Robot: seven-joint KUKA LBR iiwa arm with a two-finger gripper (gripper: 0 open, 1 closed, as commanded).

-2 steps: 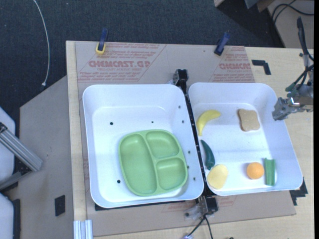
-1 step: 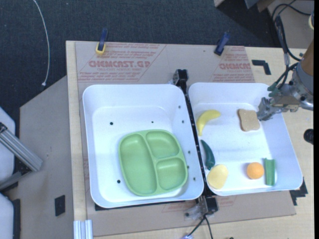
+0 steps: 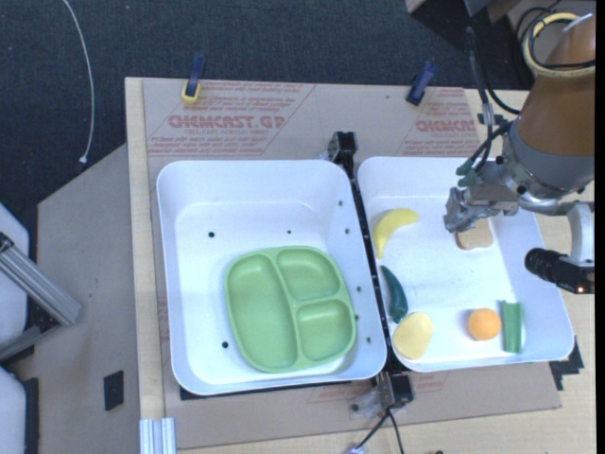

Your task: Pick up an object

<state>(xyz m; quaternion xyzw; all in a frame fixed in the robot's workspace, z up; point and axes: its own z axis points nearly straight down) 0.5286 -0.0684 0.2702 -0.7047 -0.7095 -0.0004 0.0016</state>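
Observation:
My gripper (image 3: pixel 469 218) hangs over the back of the right bin (image 3: pixel 444 277), directly above a tan bread-like piece (image 3: pixel 475 238). To its left a yellow banana (image 3: pixel 391 227) lies by the bin's left wall. A dark green pepper-like piece (image 3: pixel 394 292) and a pale yellow lemon (image 3: pixel 412 335) rest along the left side near the front. An orange (image 3: pixel 484 323) and a green stick-shaped piece (image 3: pixel 511 325) sit at the front right.
In the left bin (image 3: pixel 189 253) lies a green three-compartment plate (image 3: pixel 287 306). A black clamp (image 3: pixel 342 147) sits between the bins at the back. Blue clips (image 3: pixel 421 81) hold the board's far edge. A black fixture (image 3: pixel 558 270) juts in at right.

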